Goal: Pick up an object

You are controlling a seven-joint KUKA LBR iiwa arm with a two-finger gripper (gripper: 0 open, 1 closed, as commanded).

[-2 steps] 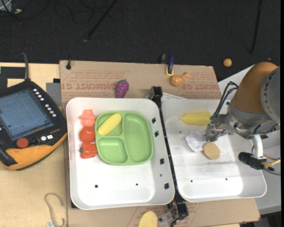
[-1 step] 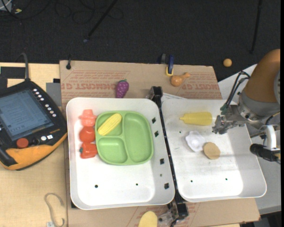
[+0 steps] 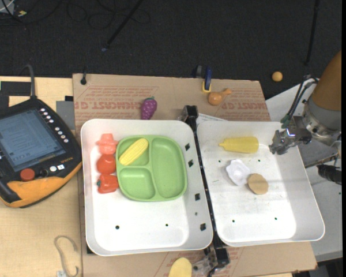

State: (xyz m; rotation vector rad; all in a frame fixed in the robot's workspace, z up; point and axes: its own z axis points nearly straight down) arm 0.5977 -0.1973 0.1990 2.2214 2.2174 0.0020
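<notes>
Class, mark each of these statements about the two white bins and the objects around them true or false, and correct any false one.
1. The yellow corn cob lies in the green divided plate. True.
2. The green divided plate sits in the right white bin. False: it sits in the left white bin.
3. The round tan object lies beside the small white object. True.
4. The purple grape bunch lies inside a bin. False: it lies on the cardboard behind the left bin.
</notes>
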